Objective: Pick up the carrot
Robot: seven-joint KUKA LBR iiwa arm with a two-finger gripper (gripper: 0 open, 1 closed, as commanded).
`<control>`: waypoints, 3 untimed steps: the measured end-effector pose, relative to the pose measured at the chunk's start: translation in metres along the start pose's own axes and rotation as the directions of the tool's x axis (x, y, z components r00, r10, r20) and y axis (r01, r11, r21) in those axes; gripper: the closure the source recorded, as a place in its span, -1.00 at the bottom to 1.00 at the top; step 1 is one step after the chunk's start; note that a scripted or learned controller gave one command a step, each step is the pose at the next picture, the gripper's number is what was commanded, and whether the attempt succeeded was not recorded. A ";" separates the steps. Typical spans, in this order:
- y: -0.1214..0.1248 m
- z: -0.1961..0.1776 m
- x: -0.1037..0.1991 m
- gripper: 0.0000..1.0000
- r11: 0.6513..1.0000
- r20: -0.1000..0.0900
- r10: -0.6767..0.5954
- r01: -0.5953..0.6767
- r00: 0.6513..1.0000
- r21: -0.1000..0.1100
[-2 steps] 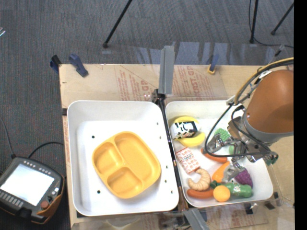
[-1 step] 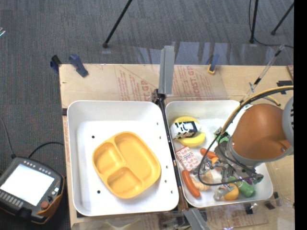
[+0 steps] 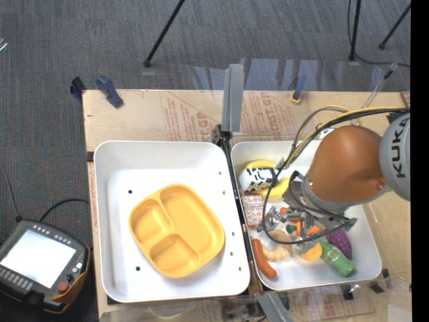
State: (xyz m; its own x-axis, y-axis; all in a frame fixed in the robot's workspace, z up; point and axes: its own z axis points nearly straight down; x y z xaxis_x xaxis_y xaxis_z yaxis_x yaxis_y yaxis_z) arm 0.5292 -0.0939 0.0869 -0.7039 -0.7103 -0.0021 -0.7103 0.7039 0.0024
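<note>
The arm's orange band (image 3: 345, 163) hangs over the right bin (image 3: 372, 263), and the gripper (image 3: 292, 224) reaches down into a pile of toy food near the bin's middle. An orange piece that looks like the carrot (image 3: 310, 252) lies just below and to the right of the gripper, partly hidden under the wrist. Smaller orange bits show right at the gripper, and I cannot tell whether they belong to the carrot or whether anything is held.
In the right bin lie a red sausage (image 3: 264, 259), a pale pastry (image 3: 277, 252), a green bottle (image 3: 337, 259), a purple fruit (image 3: 340, 242), a printed packet (image 3: 253, 210) and a yellow-and-white toy (image 3: 258, 173). The left bin (image 3: 110, 180) holds a yellow divided plate (image 3: 176, 229).
</note>
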 end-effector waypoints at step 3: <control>-0.021 -0.005 0.016 -1.00 0.622 0.002 0.783 -0.783 0.622 0.002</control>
State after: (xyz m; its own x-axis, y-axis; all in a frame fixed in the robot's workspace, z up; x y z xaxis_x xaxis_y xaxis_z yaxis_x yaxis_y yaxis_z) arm 0.5327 -0.1199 0.0914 -0.9940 0.1092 -0.0009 0.1092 0.9940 0.0014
